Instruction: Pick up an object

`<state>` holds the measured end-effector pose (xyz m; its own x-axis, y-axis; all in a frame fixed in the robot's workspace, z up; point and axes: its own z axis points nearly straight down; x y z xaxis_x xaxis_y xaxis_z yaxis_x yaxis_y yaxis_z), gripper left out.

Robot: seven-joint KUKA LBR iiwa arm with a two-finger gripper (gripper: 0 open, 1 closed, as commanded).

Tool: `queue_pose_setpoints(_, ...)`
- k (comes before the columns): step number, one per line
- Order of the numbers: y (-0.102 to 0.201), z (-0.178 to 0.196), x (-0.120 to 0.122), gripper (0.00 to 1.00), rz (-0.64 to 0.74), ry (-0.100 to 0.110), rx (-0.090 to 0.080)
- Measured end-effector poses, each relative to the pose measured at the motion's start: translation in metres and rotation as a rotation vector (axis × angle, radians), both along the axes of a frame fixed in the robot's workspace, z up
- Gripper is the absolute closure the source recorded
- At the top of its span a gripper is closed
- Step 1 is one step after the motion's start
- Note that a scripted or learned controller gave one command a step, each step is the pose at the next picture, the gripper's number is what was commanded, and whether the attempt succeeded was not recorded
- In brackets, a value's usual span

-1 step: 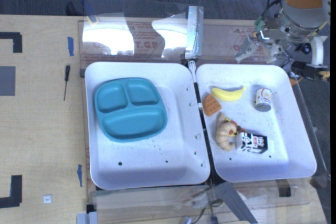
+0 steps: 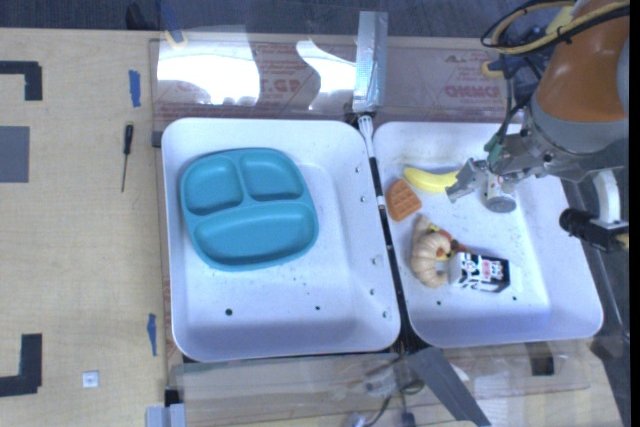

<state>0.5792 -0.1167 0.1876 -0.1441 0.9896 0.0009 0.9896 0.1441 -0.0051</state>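
The right bin [image 2: 560, 305] holds a yellow banana [image 2: 428, 179], an orange waffle-like piece [image 2: 403, 200], a tan lumpy toy [image 2: 431, 254] and a small black-and-white carton [image 2: 484, 272]. My gripper [image 2: 478, 193] hangs over the upper middle of this bin, just right of the banana's tip. Its two silver fingers stand apart, one [image 2: 459, 187] close to the banana and the other [image 2: 498, 202] further right. Only white bin floor shows between them. The gripper is open and holds nothing.
A blue divided plate [image 2: 250, 207] lies in the left bin [image 2: 300, 315]. A ridge [image 2: 380, 215] separates the two bins. A clear panel [image 2: 260, 70] stands behind them. The arm's grey and orange wrist [image 2: 585, 75] overhangs the right bin's far right corner.
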Motion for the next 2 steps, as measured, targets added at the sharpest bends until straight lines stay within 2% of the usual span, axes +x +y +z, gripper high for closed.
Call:
queue_pose_setpoints(1,-0.051,-0.1,0.007,0.0,0.004,-0.012,-0.002)
queue_pose_setpoints(2,-0.003,-0.1,-0.068,0.0,0.053,-0.01,0.001)
